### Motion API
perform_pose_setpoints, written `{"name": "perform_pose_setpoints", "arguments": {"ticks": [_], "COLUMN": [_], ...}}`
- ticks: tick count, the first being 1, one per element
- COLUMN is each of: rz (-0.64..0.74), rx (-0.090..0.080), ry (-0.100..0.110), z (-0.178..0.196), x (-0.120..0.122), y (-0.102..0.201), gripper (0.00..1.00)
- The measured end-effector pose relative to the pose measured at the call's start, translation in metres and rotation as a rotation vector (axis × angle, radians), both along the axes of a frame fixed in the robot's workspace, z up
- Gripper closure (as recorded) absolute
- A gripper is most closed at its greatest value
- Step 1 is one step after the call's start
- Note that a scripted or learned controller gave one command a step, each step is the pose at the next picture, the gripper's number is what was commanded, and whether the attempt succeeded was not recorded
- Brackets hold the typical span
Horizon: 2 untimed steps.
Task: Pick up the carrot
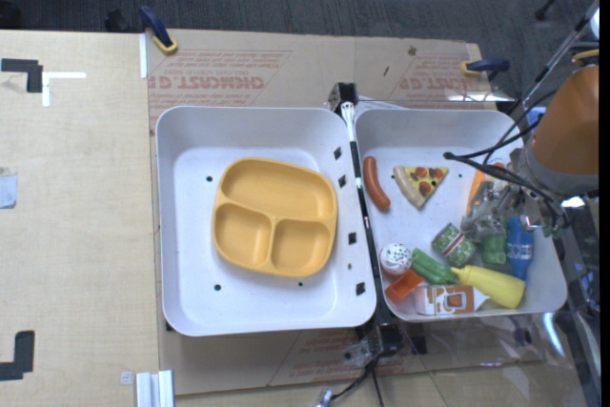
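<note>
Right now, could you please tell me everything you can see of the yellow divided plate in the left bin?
The yellow divided plate looks like smooth matte plastic, a rounded shape with raised ridges splitting it into three compartments: one large across the top, two smaller below. It lies flat, right way up, near the middle of the left bin, slightly turned. Nothing rests in it or touches it.

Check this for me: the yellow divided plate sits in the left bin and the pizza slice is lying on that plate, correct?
Not quite. The plate does sit in the left bin, but the pizza slice is not on it. The camera view shows the slice on the floor of the right bin, next to the hot dog.
</note>
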State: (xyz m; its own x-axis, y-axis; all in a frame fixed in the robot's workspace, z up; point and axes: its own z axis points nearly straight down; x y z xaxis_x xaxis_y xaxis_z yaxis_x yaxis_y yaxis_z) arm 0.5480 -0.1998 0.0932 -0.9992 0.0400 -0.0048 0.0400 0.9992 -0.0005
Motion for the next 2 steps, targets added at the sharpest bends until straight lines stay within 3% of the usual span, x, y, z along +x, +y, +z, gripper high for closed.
{"name": "perform_pose_setpoints", "arguments": {"ticks": [1,2], "rz": [0.001,-0.266], "rx": [0.000,0.002], "ry": [0.000,-0.004], "z": [0.000,0.001], "x": [0.000,0.071], "y": [0.000,-0.007], "gripper": [0.00,0.00]}}
